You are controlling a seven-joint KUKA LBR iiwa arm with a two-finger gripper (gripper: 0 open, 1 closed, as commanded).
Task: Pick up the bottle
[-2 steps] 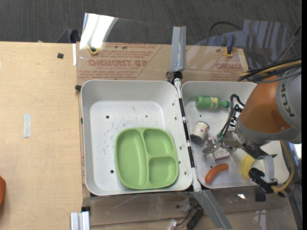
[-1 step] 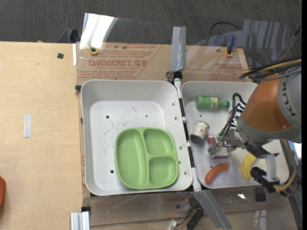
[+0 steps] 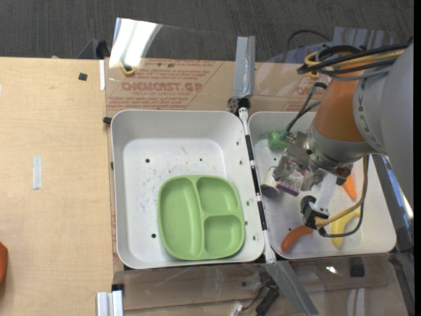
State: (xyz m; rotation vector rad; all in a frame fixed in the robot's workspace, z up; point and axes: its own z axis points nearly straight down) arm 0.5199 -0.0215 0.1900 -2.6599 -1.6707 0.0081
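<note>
A single fixed camera looks down on the bench (image 3: 52, 176) from above, at a slant rather than straight down; the far edge of the scene lies at the top, where dark carpet (image 3: 197, 12) shows beyond the bench; both white bins fit within the frame, the left bin (image 3: 131, 176) near the centre and the right bin (image 3: 375, 242) toward the right side (partly covered by the arm (image 3: 348, 110) reaching in from that side); the distance is moderate.
</note>
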